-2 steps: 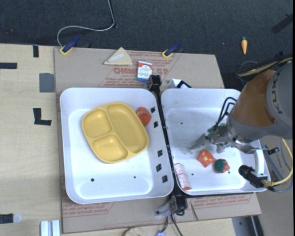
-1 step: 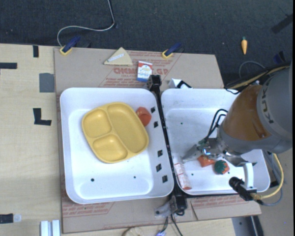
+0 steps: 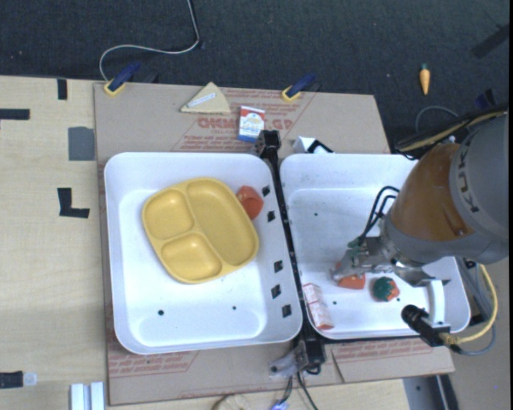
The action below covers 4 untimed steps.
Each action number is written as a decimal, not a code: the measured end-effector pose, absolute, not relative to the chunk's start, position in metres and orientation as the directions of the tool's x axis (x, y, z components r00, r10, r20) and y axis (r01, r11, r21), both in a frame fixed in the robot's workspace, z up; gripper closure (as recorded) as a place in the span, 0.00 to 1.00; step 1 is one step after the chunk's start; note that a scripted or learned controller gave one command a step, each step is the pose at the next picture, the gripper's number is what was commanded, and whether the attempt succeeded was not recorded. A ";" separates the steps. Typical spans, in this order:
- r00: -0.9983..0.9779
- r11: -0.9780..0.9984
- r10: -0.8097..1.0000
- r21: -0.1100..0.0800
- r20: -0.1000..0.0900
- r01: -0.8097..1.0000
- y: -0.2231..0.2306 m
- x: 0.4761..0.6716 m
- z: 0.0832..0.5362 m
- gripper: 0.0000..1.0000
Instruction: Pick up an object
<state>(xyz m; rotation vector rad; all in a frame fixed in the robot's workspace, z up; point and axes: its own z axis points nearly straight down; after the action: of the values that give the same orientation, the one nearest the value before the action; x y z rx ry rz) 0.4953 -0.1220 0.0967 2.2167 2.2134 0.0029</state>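
Observation:
In the right bin (image 3: 325, 203) my gripper (image 3: 350, 265) hangs low over the floor, right above a small orange-red object (image 3: 352, 283). Whether it touches that object I cannot tell. A green round object (image 3: 383, 289) lies just to the right of the orange-red one. A white and red tube (image 3: 316, 305) rests along the bin's front left corner. The grey arm with its orange band (image 3: 427, 203) comes in from the right and hides part of the bin's right side.
The left bin (image 3: 128, 314) holds a yellow divided plate (image 3: 201, 228) with a small red object (image 3: 250, 201) at its right edge. Behind the bins, on the cardboard, lie a small carton (image 3: 251, 124) and a triangular wedge (image 3: 208, 99). A black divider (image 3: 278, 229) separates the bins.

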 end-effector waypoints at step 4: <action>-0.002 0.002 1.000 -0.006 0.000 1.000 -0.112 0.668 0.084 0.00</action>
<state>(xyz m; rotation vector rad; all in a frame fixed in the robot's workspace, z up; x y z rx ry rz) 0.6675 -0.1119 0.0845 2.2224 2.2264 -0.0058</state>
